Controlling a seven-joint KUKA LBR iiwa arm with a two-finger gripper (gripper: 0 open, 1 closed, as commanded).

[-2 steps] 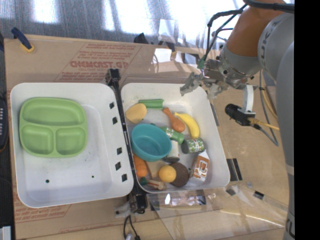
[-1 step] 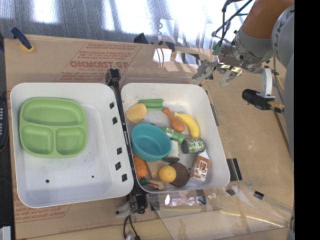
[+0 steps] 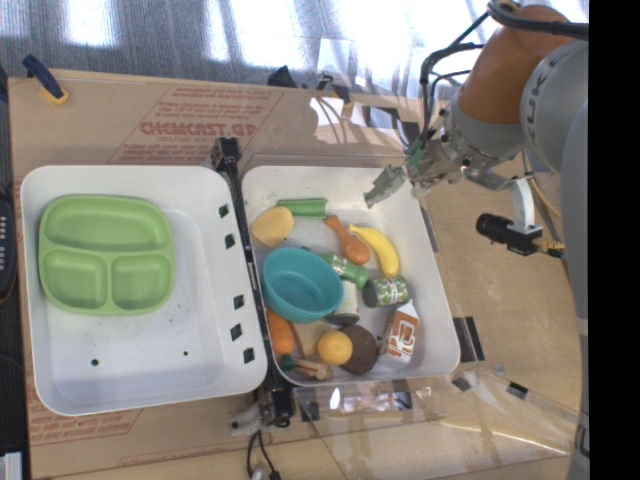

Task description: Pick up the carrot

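While its finger state stays unclear, one claw (image 3: 385,186) above one carrot (image 3: 346,239), one banana (image 3: 380,249).

Cardboard-topped bench (image 3: 180,118), two white bins (image 3: 60,378)

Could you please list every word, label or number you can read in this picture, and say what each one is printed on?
"CHEMCAST GP": large red print on the brown protective paper behind the white bins; the last letters are faint.
Smaller red lines above and below it: too blurred to read.
Red print along the paper's lower left edge: too small to read.
Small orange carton in the right bin: markings unreadable.
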